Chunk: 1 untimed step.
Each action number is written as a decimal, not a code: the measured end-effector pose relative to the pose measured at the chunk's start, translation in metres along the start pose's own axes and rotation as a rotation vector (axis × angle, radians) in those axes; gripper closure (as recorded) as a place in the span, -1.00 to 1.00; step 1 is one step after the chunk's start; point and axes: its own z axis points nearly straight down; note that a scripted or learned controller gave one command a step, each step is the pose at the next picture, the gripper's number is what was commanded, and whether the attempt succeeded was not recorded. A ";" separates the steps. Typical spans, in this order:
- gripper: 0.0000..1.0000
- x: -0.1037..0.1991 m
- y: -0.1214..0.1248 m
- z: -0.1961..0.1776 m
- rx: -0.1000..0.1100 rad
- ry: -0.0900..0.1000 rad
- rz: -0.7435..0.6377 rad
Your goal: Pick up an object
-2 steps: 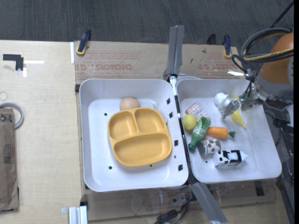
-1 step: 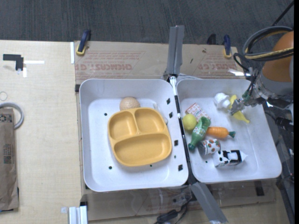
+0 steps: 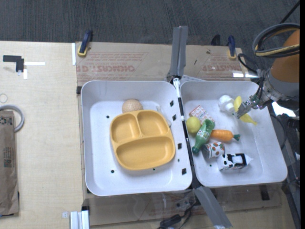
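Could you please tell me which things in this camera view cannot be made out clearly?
- Claw: small and dark over the right bin; open or shut cannot be told.
- Yellow item beside the claw: partly covered by it, so its kind and any contact are unclear.
- Beige ball: its lower part hidden behind the yellow plate.
- Red-and-white packet: print too small to read.

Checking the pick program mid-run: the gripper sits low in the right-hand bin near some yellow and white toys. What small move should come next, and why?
Probably a short drop straight down. The grey two-finger gripper hangs at the far right of the right white bin, just above a small yellow toy piece and beside a white rounded toy. Nothing shows between its tips yet, so lowering over the yellow piece seems the nearest pick.
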 end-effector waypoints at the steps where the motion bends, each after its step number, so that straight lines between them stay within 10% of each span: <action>1: 1.00 0.031 0.025 -0.073 0.000 0.000 -0.076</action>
